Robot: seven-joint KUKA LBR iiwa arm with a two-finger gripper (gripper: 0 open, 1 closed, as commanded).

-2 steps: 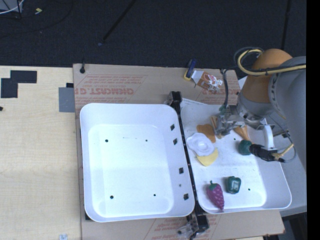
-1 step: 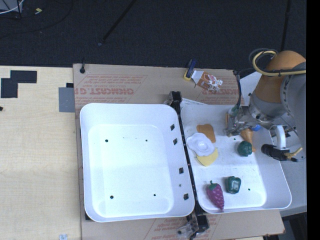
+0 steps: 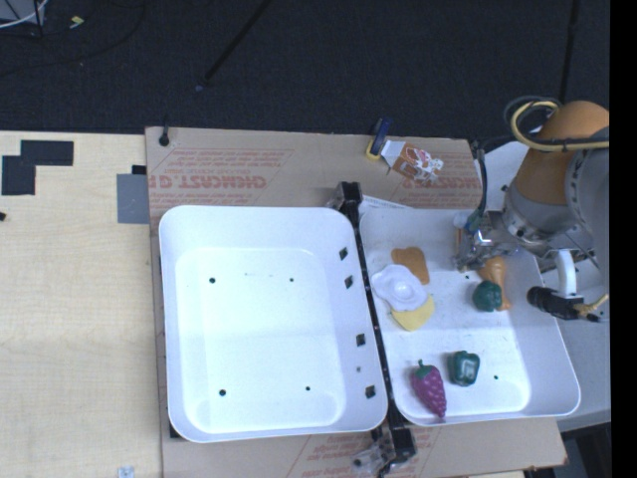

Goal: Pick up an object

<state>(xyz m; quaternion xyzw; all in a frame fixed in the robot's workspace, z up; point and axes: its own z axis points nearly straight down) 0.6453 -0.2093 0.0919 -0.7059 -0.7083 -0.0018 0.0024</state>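
Observation:
The right bin (image 3: 542, 366) holds several toy foods. A tan bread slice (image 3: 410, 263) lies near its left wall, with a white fried egg (image 3: 399, 290) and a yellow piece (image 3: 415, 315) just below it. Purple grapes (image 3: 430, 388) and a green pepper (image 3: 464, 367) sit near the front. A dark green round item (image 3: 487, 296) rests beside an orange piece (image 3: 495, 270) at the right. My gripper (image 3: 476, 248) hangs low over the bin's back right part, just left of the orange piece. The wrist hides its fingertips.
The left bin (image 3: 259, 322) stands beside the right one, joined by black clips (image 3: 359, 341). A small printed packet (image 3: 414, 163) and a blue-yellow item (image 3: 378, 139) lie on the cardboard behind the bins. The arm's orange band (image 3: 557, 152) rises at the right.

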